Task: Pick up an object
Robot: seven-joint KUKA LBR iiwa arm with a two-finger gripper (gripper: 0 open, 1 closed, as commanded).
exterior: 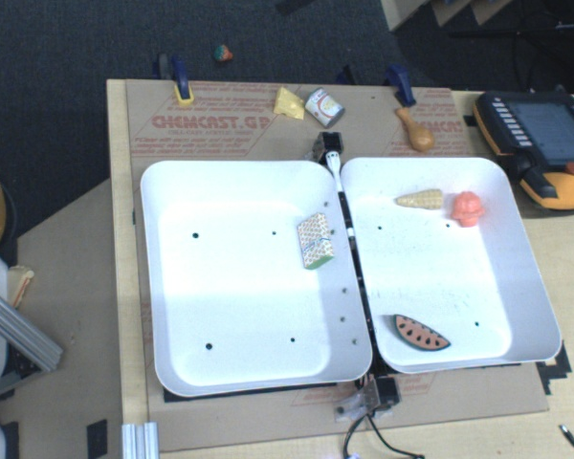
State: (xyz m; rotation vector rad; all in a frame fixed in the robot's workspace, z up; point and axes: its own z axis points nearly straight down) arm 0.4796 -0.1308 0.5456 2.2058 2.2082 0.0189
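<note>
Honestly, no jaws to judge, so I cannot tell their state. The patterned block [315,241] lies in the left bin [172,285] close against the dividing wall; a grab there could catch the rim.

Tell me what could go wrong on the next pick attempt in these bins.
The patterned block lies close to the left bin's right wall, so the wall may crowd a grasp. The watermelon slice lies flat and thin, likely hard to grip. The cone and pink ball nearly touch; one may get nudged.
</note>
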